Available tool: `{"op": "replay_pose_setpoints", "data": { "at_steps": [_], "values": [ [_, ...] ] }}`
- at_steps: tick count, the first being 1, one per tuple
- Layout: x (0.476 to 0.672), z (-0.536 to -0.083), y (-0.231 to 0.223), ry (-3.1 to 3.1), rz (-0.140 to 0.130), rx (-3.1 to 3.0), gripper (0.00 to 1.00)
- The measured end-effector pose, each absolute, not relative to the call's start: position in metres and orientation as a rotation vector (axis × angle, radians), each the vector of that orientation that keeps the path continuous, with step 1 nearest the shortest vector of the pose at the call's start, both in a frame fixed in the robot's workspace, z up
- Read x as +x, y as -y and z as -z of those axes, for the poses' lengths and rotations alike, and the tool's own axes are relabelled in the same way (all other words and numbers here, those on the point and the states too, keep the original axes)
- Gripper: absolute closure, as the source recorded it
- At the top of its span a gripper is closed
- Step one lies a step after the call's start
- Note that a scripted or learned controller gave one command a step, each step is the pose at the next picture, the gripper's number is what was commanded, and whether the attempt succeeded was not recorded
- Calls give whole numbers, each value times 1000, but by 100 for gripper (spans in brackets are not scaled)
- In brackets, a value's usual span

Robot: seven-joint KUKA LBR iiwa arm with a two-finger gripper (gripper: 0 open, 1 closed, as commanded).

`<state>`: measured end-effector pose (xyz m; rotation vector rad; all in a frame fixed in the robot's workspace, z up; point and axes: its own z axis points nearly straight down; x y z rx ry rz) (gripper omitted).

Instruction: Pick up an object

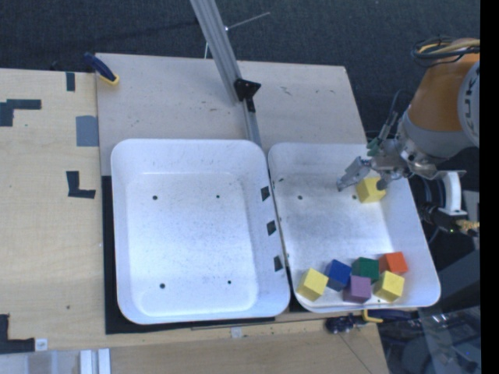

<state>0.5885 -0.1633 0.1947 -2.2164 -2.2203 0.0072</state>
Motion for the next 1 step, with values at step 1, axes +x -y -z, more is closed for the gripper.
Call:
{"op": "replay_pose_setpoints", "data": {
  "at_steps": [1],
  "values": [
    [594,-142,154,2220,-7,-2216,0]
  ]
}}
